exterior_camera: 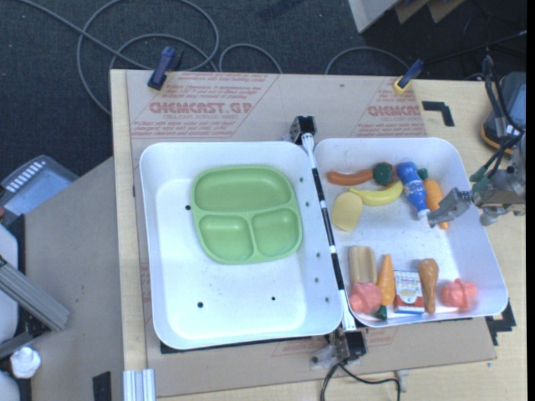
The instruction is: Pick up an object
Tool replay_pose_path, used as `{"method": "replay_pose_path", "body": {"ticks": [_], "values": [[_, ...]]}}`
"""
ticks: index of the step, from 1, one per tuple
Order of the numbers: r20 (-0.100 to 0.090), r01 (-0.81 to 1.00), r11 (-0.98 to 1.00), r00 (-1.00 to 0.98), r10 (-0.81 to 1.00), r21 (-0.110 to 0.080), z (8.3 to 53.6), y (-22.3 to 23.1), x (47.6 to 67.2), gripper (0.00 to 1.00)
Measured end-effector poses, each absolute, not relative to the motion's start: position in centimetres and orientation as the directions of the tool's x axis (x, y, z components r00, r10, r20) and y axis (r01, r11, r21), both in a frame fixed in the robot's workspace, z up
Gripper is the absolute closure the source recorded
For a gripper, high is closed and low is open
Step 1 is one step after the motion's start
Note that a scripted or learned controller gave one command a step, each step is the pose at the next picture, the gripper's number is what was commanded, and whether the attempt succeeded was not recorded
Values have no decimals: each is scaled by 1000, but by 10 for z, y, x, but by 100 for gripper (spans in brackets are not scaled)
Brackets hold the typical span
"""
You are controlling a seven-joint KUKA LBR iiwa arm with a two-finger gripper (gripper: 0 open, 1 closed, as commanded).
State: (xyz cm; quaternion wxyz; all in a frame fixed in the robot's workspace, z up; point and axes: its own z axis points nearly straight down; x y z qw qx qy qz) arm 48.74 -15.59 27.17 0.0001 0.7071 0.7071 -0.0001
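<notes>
Along the bottom edge of the right bin [489, 257], nearest the camera, a row of toy foods lies close together: a pink piece [365, 297], a small carrot [385, 279], a red and white carton [407, 291], a brown drumstick-shaped piece [429, 281] and another pink piece [459, 291] at the lower right. A tan bread-like block [361, 263] sits just above the first pink piece. Left of centre in the frame, the left bin [167, 249] holds a green divided plate [247, 213], lying flat in its upper half. Further up in the right bin, a pale yellow lemon-shaped piece [348, 210] rests just below a banana [378, 195], and above these lie an orange carrot with a green top [359, 175], a blue bottle [411, 186] and an orange piece [434, 192] beside the bottle. The end effector [440, 211] reaches in from the right edge of the frame, low over the bin just below the orange piece; whether it is apart or together cannot be told. Both bins sit on the counter [251, 103], whose brown surface carries red lettering near the top.
</notes>
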Motion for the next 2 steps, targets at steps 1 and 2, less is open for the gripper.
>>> {"method": "replay_pose_path", "body": {"ticks": [1,2], "values": [[0,1000,-1,1,1000,0,86,-153,483,0],[-1,1000,-2,2,1000,3,96,-153,484,100]]}}
